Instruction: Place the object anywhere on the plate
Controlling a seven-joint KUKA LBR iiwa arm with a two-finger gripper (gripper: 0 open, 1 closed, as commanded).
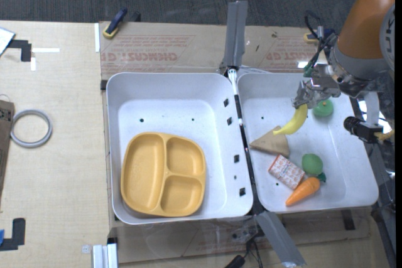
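Plate (164,174), yellow and divided, sits bare in the left bin (119,97), so nothing has been delivered. Over in the right bin (352,194), the banana (294,122) hangs with its top end pinched in the closed gripper (306,97), its lower tip near a tan wedge (271,141). By my reckoning the pick is made; the carry and drop remain.

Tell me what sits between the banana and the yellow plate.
In the camera view, between the banana and the plate lie the tan wedge and the bins' meeting walls.
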